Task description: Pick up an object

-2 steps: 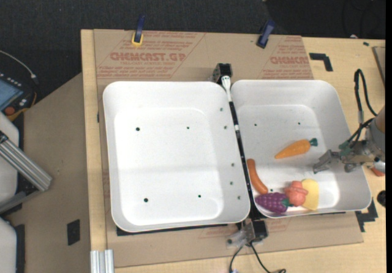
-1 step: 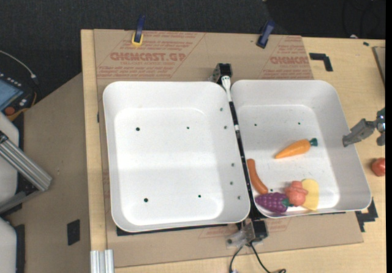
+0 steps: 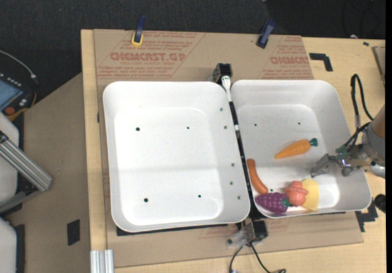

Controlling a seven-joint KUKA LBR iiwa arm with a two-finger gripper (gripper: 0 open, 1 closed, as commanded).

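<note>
A brown bench board [image 3: 202,51] printed with red lettering carries two shallow white bins side by side. The left bin [image 3: 122,161] shows four small dark dots on its floor. The right bin [image 3: 288,97] holds all the toy food, gathered in its near half. The grey arm [image 3: 376,143] enters from the right edge, and its gripper [image 3: 323,166] reaches over the right bin's right side, low above the floor; from this angle it is impossible to tell whether it is released or clenched, and nothing is seen held in it. A toy carrot [image 3: 293,149] with a green tip lies slanted near the bin's middle, just left of the gripper and apart from it. A red-orange sausage [image 3: 256,178] lies along the left wall. At the near edge sit a purple grape bunch [image 3: 272,202], a yellow piece [image 3: 312,194] and a small pink-red fruit [image 3: 296,193], touching one another. Two blue clamps [image 3: 139,28] grip the board's far edge.
</note>
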